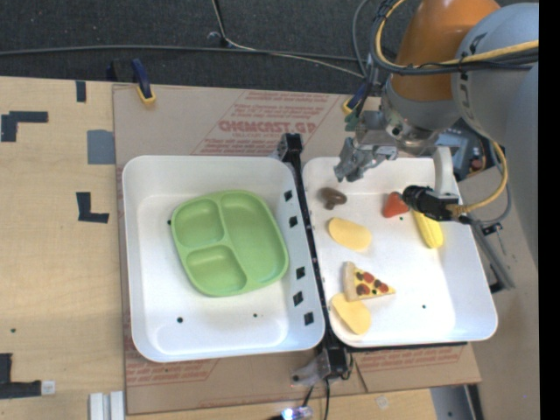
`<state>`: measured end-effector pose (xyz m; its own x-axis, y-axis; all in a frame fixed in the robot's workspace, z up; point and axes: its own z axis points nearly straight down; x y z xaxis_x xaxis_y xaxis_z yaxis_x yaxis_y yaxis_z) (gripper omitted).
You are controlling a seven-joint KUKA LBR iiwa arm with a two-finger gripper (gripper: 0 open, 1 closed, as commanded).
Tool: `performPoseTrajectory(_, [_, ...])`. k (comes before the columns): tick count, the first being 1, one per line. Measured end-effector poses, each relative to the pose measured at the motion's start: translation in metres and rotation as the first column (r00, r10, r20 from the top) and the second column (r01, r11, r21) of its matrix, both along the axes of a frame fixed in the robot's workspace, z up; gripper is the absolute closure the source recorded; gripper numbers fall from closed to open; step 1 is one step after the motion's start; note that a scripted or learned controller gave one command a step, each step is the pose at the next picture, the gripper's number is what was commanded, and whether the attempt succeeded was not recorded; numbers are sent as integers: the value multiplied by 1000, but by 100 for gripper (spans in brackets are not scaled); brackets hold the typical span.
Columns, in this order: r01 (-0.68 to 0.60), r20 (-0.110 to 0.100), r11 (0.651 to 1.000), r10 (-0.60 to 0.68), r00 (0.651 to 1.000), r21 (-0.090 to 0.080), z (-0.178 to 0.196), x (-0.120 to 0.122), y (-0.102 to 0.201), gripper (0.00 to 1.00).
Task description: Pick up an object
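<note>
My gripper (352, 166) hangs over the far left part of the right bin (455, 318), its fingers pointing down with nothing seen between them. Just below it lies a small brown piece (332, 198). A yellow oval piece (349, 233) sits nearer the front. A pizza slice (367, 283) and another yellow piece (352, 315) lie near the front edge. A red piece (395, 205) and a yellow corn cob (428, 230) rest toward the right side.
The left bin (153, 322) holds a green divided plate (229, 241). A black divider (298, 226) runs between the bins. Cables and a black fitting (430, 202) hang off the arm over the right bin's far right.
</note>
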<state>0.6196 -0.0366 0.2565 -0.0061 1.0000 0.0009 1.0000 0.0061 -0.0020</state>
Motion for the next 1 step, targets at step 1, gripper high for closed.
performPoseTrajectory(1, [2, 0, 1000, -2, 1000, -1, -4, 2, 44, 100])
